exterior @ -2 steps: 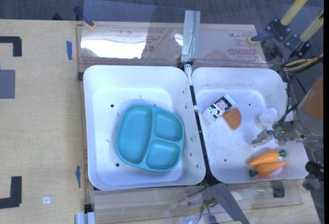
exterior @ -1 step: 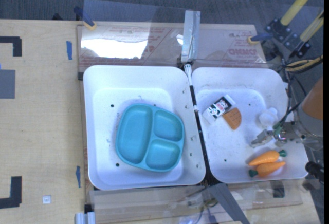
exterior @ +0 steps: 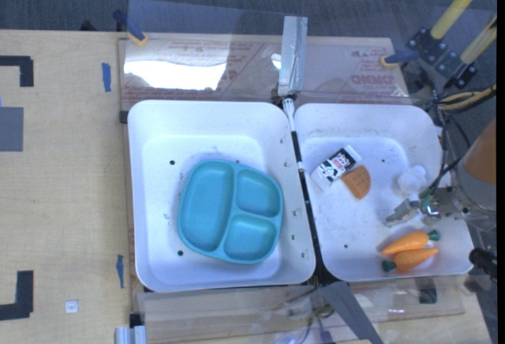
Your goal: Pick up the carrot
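Two orange carrot pieces lie side by side near the front right corner of the right bin (exterior: 347, 256). The upper carrot (exterior: 405, 243) has its green top pointing right. The lower carrot (exterior: 413, 258) has a green tip at its left end. My gripper (exterior: 399, 213) hangs just above and behind them, reaching in from the right, a short gap away from the upper carrot. Nothing shows between its tips.
A black-and-white milk carton (exterior: 335, 165) and a brown slice (exterior: 357, 182) lie in the middle of the right bin. A pale translucent object (exterior: 411, 177) sits behind the gripper. The left bin (exterior: 150, 137) holds a blue divided plate (exterior: 230, 211).
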### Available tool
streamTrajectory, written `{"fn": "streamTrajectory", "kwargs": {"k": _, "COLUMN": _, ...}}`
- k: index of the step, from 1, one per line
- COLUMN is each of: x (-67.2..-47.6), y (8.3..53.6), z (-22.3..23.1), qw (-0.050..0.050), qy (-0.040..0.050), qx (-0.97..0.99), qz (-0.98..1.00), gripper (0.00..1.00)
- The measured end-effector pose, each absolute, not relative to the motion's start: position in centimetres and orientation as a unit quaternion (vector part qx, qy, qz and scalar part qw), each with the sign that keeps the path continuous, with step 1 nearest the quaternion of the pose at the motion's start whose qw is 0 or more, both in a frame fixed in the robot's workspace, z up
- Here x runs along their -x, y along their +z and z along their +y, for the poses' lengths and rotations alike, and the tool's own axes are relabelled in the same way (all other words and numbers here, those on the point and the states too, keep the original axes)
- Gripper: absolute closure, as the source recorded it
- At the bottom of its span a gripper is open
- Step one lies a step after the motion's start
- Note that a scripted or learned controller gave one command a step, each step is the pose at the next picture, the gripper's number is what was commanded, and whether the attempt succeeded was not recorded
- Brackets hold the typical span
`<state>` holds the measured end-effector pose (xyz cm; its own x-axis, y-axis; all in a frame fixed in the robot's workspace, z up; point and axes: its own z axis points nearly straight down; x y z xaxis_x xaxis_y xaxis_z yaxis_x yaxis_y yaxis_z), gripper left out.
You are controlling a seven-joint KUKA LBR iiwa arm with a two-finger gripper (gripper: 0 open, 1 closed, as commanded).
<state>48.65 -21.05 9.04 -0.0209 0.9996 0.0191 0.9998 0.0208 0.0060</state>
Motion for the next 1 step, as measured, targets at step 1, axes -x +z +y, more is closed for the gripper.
{"fn": "streamTrajectory", "kwargs": {"k": 1, "x": -48.52, "y": 8.97, "z": -20.60, "qw": -0.001, "qy": -0.0056, "qx": 0.695, "qz": -0.719, "gripper": 0.00}}
